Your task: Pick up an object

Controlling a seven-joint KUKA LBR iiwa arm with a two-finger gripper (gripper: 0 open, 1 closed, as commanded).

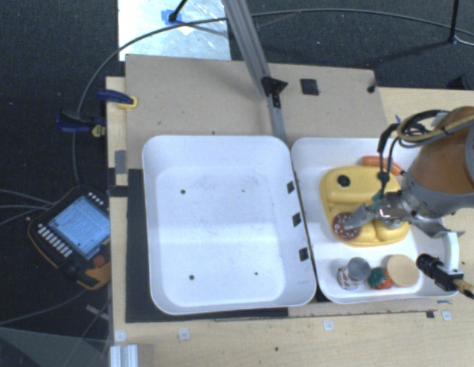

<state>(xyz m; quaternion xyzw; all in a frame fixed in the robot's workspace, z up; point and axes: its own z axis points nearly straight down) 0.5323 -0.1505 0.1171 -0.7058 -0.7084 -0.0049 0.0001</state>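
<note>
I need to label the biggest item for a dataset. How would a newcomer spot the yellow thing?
Look in the right bin, below the gripper. The yellow object fills its middle, far larger than the small items along the near edge, with one dark dot on top.

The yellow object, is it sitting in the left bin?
No, the yellow object lies in the right bin, under the arm's gripper.

The arm (443, 170) reaches in from the right over the right bin (310, 205), its end effector (372, 214) low over a yellow toy (352, 189). Near the bin's front lie a grey piece (358, 268), a red-green piece (380, 279) and a tan disc (402, 270). The left bin (157, 205) sits beside it on the desk (206, 90).
</note>
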